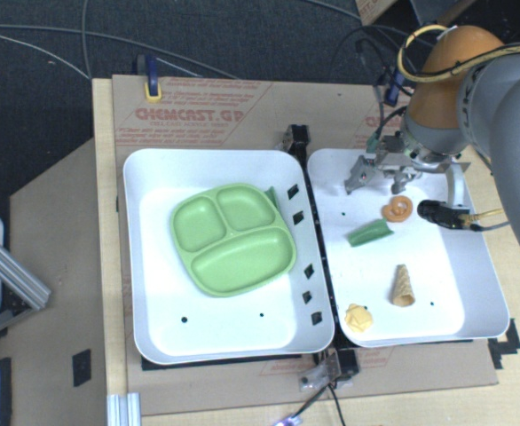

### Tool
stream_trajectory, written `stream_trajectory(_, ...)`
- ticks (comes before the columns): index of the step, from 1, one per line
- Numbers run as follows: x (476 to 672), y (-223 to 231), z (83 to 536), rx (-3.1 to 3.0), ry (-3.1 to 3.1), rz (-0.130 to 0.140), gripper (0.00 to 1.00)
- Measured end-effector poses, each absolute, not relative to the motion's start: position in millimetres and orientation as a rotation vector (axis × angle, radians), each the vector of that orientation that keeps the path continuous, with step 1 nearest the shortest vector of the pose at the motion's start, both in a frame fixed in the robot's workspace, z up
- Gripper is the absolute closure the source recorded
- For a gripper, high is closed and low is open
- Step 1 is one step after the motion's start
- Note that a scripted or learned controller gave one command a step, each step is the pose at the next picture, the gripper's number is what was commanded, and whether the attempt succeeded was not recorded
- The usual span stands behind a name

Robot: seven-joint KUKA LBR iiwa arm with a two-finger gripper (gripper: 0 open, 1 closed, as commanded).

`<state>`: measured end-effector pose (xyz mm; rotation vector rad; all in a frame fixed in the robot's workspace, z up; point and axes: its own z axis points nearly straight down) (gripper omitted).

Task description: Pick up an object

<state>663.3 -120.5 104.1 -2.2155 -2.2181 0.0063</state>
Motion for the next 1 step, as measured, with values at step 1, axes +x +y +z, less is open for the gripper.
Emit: stream_trajectory(1,665.8,-120.5,120.5,-2.220,-2.223,-0.003,1.00)
